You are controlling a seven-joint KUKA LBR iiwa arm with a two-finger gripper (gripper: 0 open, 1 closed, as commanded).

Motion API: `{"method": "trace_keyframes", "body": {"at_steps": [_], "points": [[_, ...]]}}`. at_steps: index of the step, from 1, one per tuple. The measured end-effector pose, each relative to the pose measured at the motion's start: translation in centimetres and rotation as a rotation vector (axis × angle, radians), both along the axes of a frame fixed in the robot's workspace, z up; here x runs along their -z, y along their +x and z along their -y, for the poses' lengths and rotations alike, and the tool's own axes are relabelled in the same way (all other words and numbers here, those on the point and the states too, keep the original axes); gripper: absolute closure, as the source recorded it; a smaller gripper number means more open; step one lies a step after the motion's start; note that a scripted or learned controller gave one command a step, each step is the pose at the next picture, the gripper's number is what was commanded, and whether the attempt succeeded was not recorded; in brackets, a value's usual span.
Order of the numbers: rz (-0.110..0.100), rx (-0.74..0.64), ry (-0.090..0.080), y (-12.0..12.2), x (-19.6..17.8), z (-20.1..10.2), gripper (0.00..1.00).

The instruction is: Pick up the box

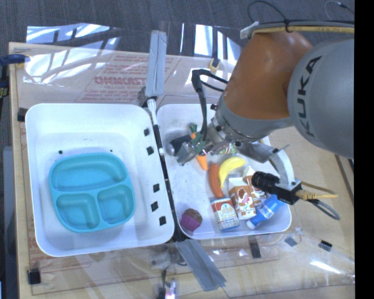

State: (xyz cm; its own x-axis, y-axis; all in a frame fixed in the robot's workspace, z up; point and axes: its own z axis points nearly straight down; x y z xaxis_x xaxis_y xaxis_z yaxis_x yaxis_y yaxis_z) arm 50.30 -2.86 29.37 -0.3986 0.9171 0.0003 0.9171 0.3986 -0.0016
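Two small red-and-white boxes lie in the right bin (174,185) near its front right: one box (224,215) by the front wall, another box (247,198) just behind it. My gripper (186,149) hangs low over the back left part of this bin, beside the divider. It is well to the left of and behind both boxes, and nothing shows in its grasp. The big orange-banded wrist hides the back of the bin.
Around the boxes lie a yellow banana (232,167), an orange carrot (214,180), a blue bottle (266,209) and a purple ball (191,218). The left bin (37,123) holds a blue compartment tray (90,190).
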Motion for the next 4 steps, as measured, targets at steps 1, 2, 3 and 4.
{"method": "trace_keyframes", "body": {"at_steps": [1,2,3,4], "points": [[0.000,-0.376,0.000,-2.6,-0.1,1.5,1.00],[0.000,-0.922,0.001,-2.6,4.9,-3.6,1.00],[0.003,-0.897,-0.002,0.9,3.9,0.1,1.00],[0.003,-1.208,-0.001,3.2,-0.4,0.1,1.00]]}}
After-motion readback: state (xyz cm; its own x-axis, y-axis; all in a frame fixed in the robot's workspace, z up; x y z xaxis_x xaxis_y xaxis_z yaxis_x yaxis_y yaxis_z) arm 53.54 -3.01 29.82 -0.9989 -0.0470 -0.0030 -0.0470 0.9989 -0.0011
